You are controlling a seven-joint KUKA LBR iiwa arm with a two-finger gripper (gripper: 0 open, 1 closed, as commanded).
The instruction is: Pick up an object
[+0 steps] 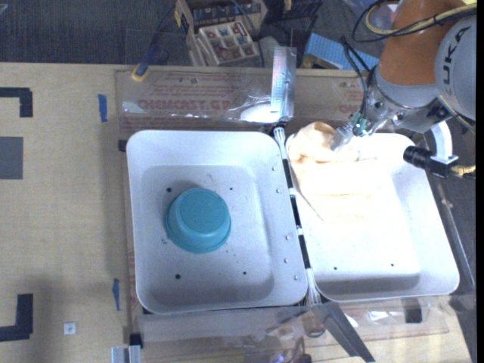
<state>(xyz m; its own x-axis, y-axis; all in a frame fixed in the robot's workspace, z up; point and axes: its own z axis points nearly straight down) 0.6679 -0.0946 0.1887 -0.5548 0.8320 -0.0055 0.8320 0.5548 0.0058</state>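
Arm: grey with an orange band, reaching in from the upper right of the frame, its wrist above the far rim of the right bin point(446, 278).
Gripper: the gripper point(346, 137) points down and to the left over the upper left corner of the right bin, its tip at or just above the cloth. Glare from the white bin hides the tip, so I cannot tell how the tool is set or whether it touches anything.
Cloth: a pale cream cloth point(318, 144), crumpled, lies in the upper left corner of the right bin, against the wall shared with the other bin. It seems to spread thinly toward the middle of that bin, but the bright wash makes its edge hard to trace.
Bowl: a blue bowl point(198, 218) sits upside down, left of centre in the left bin point(151, 157), well apart from the arm.
Likely target: the cloth, judging by where the gripper is.
How the cloth will handle: probably light, soft and limp. It should fold and drape when lifted, and it is neither fragile nor slippery.
Where to grip: the raised bunch of folds in the corner offers the most to pinch. The flat thin part would likely slide away.
Risk: the bin walls close beside the bunch may crowd the tool.
How the bowl will handle: probably stiff, light plastic with a smooth rounded back that is hard to pinch while upside down.
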